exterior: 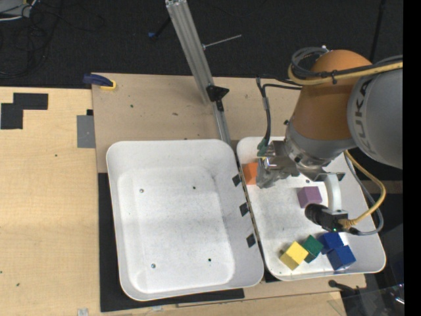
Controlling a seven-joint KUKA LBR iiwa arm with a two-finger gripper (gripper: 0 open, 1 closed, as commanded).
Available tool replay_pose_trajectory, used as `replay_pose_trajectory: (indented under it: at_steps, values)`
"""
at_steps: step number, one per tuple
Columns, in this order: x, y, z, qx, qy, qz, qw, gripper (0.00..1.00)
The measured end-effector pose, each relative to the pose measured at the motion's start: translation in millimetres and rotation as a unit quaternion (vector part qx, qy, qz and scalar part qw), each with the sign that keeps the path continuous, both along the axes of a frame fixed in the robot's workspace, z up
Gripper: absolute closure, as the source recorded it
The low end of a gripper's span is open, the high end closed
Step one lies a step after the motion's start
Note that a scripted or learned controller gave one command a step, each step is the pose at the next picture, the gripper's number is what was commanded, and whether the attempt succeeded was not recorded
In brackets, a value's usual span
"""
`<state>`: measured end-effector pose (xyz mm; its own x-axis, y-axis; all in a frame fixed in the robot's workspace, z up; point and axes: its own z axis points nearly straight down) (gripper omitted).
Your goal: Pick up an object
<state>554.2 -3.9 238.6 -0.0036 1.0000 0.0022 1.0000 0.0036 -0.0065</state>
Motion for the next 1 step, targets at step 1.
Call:
replay_pose_trajectory:
  at_steps: [1]
  values:
    - [-12.0, 55.5, 4.8, 0.0003, -0.001, 0.001, 1.0000, 1.00]
